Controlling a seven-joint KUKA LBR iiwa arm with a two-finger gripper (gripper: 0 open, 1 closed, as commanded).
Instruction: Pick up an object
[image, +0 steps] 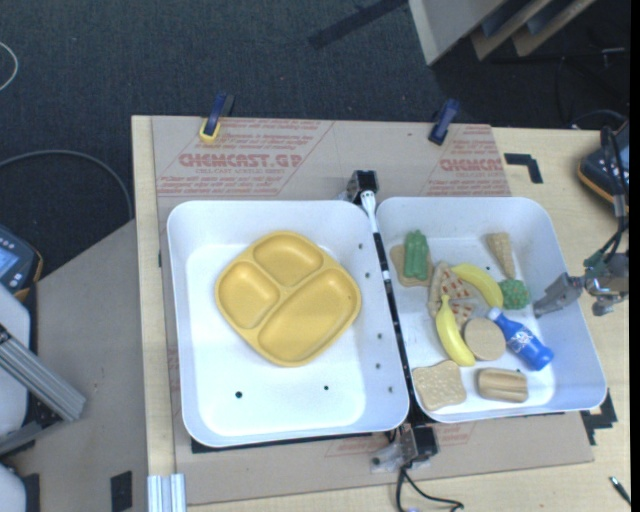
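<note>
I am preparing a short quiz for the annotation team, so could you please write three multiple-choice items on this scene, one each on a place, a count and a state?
1. Where does the yellow divided plate lie?
A. in the left bin
B. in the right bin
C. on the floor

2. How many bananas are in the right bin?
A. none
B. two
C. five

3. How does the blue bottle lie?
A. upright
B. on its side
C. on the plate

Answers: 1 A, the plate rests within the left bin's white walls. 2 B, one banana curves above the other banana. 3 B, its length runs flat along the bin floor, white cap toward the left.
</note>
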